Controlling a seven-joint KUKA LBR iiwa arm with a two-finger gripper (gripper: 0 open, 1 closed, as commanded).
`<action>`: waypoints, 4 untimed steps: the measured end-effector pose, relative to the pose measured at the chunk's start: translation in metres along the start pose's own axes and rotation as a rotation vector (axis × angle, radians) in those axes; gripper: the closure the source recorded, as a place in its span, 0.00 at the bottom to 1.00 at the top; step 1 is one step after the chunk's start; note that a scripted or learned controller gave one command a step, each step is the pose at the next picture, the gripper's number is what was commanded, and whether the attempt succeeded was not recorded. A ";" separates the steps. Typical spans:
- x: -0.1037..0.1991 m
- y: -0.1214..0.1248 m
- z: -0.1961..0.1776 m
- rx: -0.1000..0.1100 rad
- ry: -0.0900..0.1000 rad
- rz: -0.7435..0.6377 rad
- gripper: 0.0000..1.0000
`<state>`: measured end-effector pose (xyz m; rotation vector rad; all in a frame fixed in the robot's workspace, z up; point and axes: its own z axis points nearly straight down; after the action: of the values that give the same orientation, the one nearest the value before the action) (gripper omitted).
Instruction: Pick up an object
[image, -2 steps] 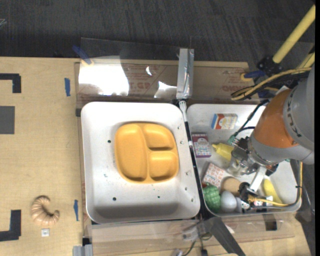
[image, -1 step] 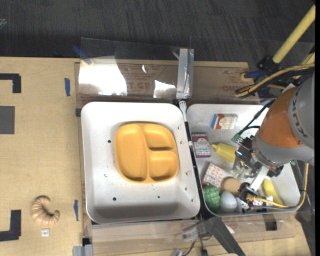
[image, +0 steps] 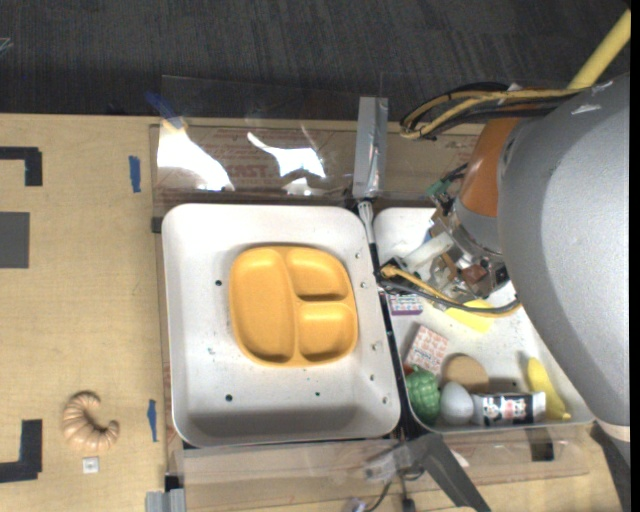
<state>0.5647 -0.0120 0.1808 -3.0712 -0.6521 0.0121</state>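
Camera view shows the claw (image: 455, 268) low inside the right bin (image: 575, 425) (whether it is clenched, I cannot tell). A yellow divided tray (image: 294, 304) lies in the left bin (image: 190, 300).

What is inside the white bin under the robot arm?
The right bin holds a green ball, a marker, a banana and a patterned card. The arm covers the rest.

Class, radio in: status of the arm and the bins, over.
End effector low in right bin, grip unclear. Tube, green ball, banana loose. Yellow tray in left bin.
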 end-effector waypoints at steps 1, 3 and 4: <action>-0.076 0.027 0.001 0.003 -0.003 -0.159 1.00; -0.043 0.037 0.001 0.000 -0.002 0.178 0.00; -0.050 0.048 0.001 0.001 -0.003 0.215 0.00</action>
<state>0.5387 -0.0767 0.1802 -3.1235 -0.3183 0.0169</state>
